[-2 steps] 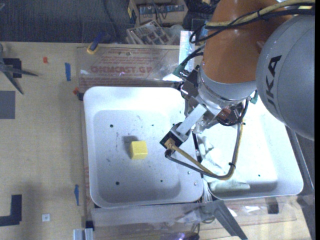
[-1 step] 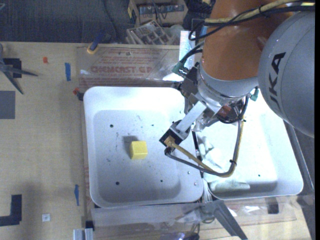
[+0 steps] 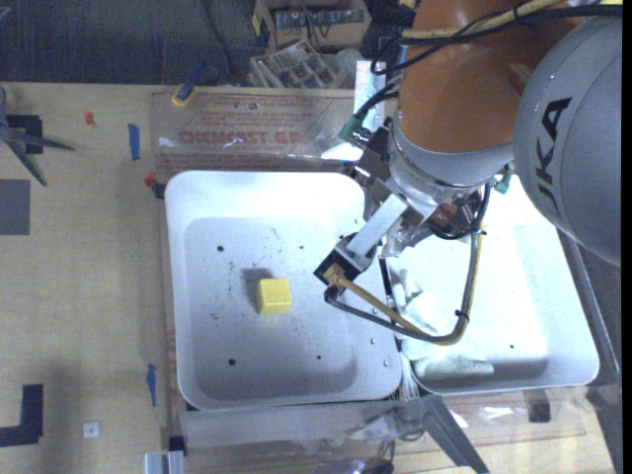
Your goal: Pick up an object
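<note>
A small yellow cube (image 3: 275, 295) lies on the floor of the left white bin (image 3: 197, 215), a little left of its middle. My gripper (image 3: 399, 290) hangs below the orange-banded wrist, over the ridge between the two bins and well to the right of the cube. Nothing is visibly held in it. The arm's large grey and orange body covers much of the right bin (image 3: 553, 334).
A pale flat object (image 3: 456, 366) lies at the front edge of the right bin. A sheet of clear printed plastic (image 3: 247, 131) lies behind the left bin. Blue tape marks and dark tools sit on the wooden bench (image 3: 79, 294) at the left.
</note>
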